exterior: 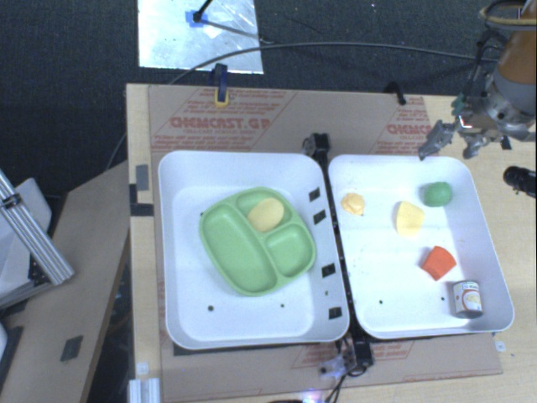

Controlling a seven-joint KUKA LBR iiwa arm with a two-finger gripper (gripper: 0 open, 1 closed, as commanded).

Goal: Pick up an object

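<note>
The bench [252, 112] carried 2 shallow white bins side by side. The left bin [189, 309] held a green divided plate [243, 263], and a yellow lump [267, 215] lay in the plate's upper compartment. The right bin [394, 309] held 5 things spread well apart: a red-orange block [438, 262], a pale yellow piece [409, 218], a green ball [437, 194], a small can [467, 298] near the lower right corner, and a small yellow-orange piece [353, 203]. The tool [454, 140] hung above the right bin's far edge, released, its 2 fingers spread with nothing between them.
</note>
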